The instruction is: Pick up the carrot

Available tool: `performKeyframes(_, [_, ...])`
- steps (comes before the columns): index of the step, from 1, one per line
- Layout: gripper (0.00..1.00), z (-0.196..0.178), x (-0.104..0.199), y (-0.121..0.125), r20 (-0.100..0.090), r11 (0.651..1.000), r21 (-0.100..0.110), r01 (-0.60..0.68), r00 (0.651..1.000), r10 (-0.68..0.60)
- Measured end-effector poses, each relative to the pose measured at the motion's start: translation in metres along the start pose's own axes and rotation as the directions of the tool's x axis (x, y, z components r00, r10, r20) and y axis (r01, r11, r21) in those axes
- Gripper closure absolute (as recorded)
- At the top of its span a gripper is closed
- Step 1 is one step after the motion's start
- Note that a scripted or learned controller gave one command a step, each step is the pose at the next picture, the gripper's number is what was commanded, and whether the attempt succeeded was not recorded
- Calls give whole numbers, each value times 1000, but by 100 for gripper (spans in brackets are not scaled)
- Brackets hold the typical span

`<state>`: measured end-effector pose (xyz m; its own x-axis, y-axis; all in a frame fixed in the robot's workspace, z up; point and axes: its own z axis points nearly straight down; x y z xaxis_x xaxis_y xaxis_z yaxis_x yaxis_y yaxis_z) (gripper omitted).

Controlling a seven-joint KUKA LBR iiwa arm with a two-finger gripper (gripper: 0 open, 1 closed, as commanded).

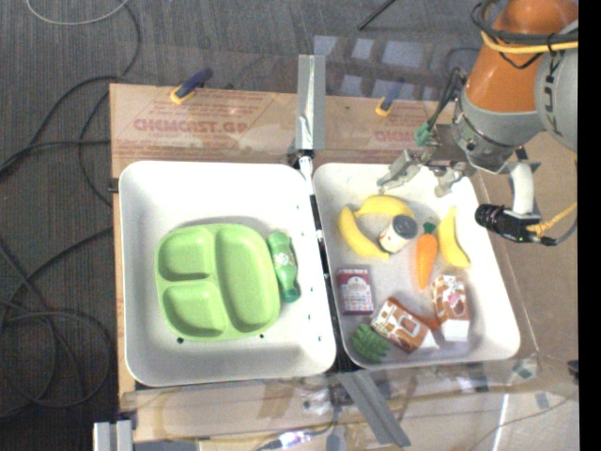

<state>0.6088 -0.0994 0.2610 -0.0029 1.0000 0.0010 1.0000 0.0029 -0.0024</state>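
Observation:
The carrot (pixel 425 258) is orange with a small green top and lies nearly upright in the middle of the right bin (pixel 502 294). A yellow banana (pixel 455 241) lies just to its right, and a small bottle with a dark cap (pixel 398 232) sits to its left. My gripper (pixel 423 171) hovers over the bin's far edge, above and behind the carrot, with its fingers spread and nothing between them. The grey arm with the orange band (pixel 512 59) comes in from the upper right.
The right bin also holds a second banana (pixel 362 222), a small dark red packet (pixel 355 290), two snack packages (pixel 402 326) (pixel 452 305) and a green leafy item (pixel 372 346). The left bin (pixel 141 327) holds a green divided tray (pixel 218 279) and a green bottle (pixel 284 264).

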Motion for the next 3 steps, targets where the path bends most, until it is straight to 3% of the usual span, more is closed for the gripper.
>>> performKeyframes(1, [0,34,-73,-44,2,980,0,199,980,-199])
performKeyframes(2, [0,34,-73,-44,1,980,-1,199,980,-199])
performKeyframes(3, [0,157,-94,-24,5,967,-23,253,968,-253])
